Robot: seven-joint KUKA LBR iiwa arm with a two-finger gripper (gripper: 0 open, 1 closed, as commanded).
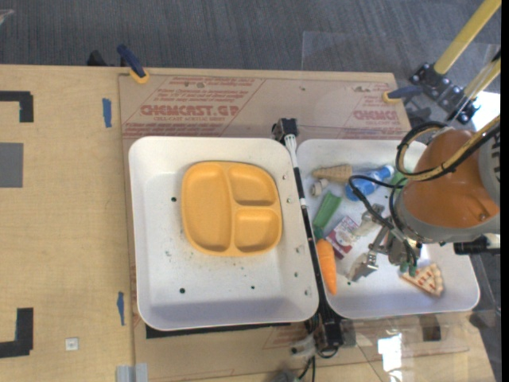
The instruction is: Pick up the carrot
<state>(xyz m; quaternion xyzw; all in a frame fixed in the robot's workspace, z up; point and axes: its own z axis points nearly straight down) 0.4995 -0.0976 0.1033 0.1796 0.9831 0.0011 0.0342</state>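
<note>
The carrot [326, 265] is orange and lies lengthwise along the left wall of the right bin [465, 297], near its front. My gripper [375, 257] hangs over the middle of that bin, a short way right of the carrot and apart from it. It looks open, with nothing between its fingers. The arm's orange band [449, 185] rises behind it on the right.
Around the gripper in the right bin lie a green item [326, 212], a cone [332, 173], a blue item [366, 186], a small packet [344, 233] and a pizza slice toy [423, 278]. The left bin [151, 237] holds an orange divided plate [231, 207].
</note>
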